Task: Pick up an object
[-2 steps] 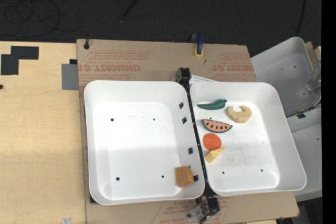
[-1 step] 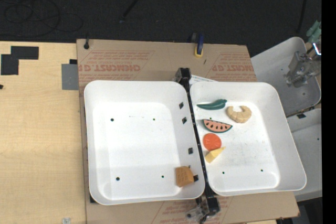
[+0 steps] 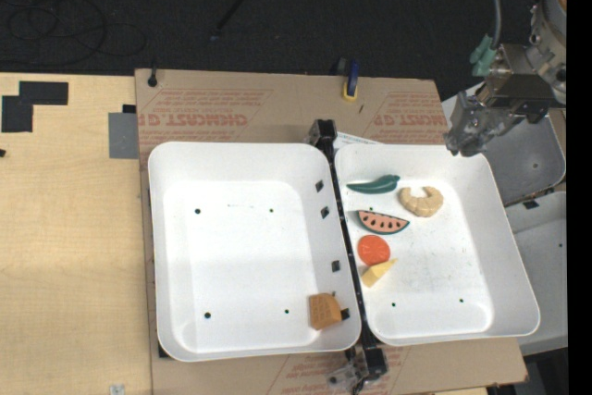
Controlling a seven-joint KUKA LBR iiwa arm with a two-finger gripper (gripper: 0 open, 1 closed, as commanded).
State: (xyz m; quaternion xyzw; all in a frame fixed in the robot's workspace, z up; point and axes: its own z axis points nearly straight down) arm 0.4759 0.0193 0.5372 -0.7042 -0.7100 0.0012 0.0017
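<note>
Two white bins are sitting side by side on the counter (image 3: 65,227). Toy foods are lying along the right bin's (image 3: 481,291) left edge: green pepper (image 3: 373,184), croissant (image 3: 421,200), watermelon slice (image 3: 382,221), tomato (image 3: 374,249), cheese wedge (image 3: 376,273). A brown block (image 3: 324,311) is resting in the left bin's (image 3: 231,254) near-right corner. Over the right bin's far-right corner, the claw (image 3: 465,136) is hovering; whether it is apart or together cannot be told.

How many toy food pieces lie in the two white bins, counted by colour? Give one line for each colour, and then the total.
Green: 1, the curved green pepper
Red: 2, the red watermelon slice and the round red-orange tomato
Beige: 1, the beige croissant
Yellow: 1, the pale yellow wedge
Brown: 1, the brown block, in the left bin
Total: 6
</note>
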